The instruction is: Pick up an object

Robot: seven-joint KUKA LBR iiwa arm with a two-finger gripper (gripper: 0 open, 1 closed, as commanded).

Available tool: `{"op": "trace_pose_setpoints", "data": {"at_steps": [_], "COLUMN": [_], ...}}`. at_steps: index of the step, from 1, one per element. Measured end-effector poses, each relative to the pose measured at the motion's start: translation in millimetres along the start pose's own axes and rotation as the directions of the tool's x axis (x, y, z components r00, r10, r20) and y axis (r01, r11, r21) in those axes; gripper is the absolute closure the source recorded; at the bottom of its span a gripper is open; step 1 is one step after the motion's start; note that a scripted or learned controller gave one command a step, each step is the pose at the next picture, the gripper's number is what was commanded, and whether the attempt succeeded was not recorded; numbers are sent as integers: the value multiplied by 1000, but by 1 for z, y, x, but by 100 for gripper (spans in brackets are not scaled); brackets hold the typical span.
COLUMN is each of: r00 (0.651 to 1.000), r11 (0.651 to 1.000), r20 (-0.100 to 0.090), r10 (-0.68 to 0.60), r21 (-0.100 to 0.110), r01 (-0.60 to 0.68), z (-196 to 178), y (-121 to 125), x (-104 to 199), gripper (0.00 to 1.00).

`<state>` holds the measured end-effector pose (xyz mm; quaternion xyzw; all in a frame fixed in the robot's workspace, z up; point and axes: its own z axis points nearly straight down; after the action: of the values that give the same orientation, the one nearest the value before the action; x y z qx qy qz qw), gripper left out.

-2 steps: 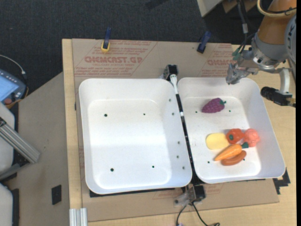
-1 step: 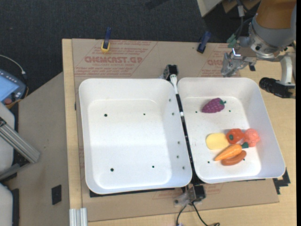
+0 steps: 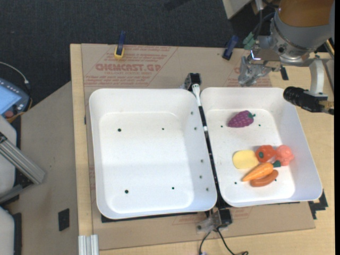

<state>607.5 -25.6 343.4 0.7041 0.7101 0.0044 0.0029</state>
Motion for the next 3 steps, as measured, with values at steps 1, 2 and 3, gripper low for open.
{"op": "trace_pose_setpoints", "data": {"at_steps": [1,2,3], "r00": [1000,1000,1000], "r11": [1000,1000,1000], "r20": [1,-2,2], "r10": [3,1,3], "r21": [2,-2,21], "r01": [-3,-1,-3], "z": [-39,-132,-42], "y": [-10,-30,22], "x": [38,100,154], "gripper": [100,100,100]}}
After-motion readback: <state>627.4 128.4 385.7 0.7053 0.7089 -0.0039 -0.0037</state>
